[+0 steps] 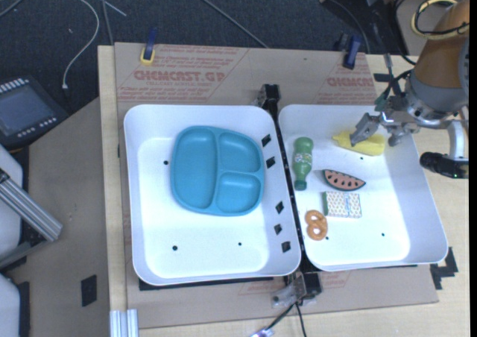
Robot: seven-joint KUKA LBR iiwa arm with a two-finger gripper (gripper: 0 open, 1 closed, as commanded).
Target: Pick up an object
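The right bin (pixel 406 242) holds a yellow wedge (pixel 361 145) near its far side, a green bottle (pixel 302 162) by its left wall, a watermelon slice (pixel 343 179), a patterned square packet (pixel 343 204) and a pretzel (pixel 316 224). My gripper (pixel 379 128) hangs over the bin's far right part, just above the yellow wedge. Its fingers are spread, one at the wedge's near side and one to the right, and nothing sits between them.
The left bin (pixel 149 201) carries a blue divided plate (pixel 218 170). Black clips line the wall between the bins. Blue clamps (pixel 150 50) hold the cardboard at the back. Cables trail across the dark floor beyond the bench.
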